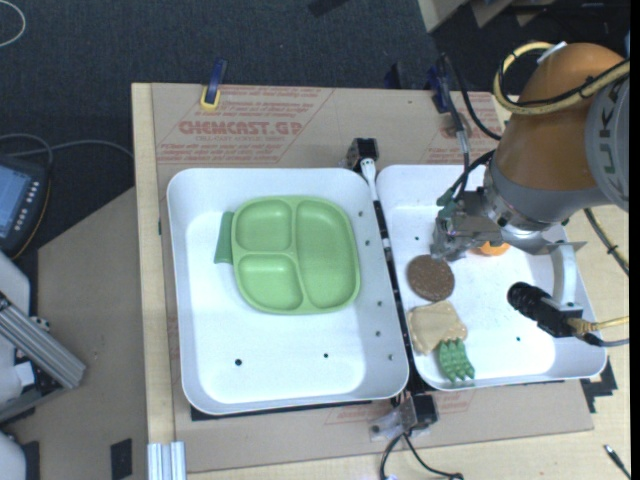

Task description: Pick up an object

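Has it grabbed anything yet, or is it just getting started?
Nothing looks done: the brown disc, tan pad and green brick all lie in the right bin. In hand: the jaws hang low in that bin, near the disc. Left: gripping one thing and lifting it.

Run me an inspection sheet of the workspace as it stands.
Surface: brown board bearing left bin and right bin, side by side.
Job's things: in the right bin, brown disc, tan pad, green ridged piece, and orange piece partly hidden by the arm.
Clutter: green divided plate in the left bin.
Grippers: gripper low over the right bin, just beyond the brown disc.
Cables: thin cable on the floor at left; wires at the bench's near edge.
Surroundings: dark carpet; clamp; screen device.
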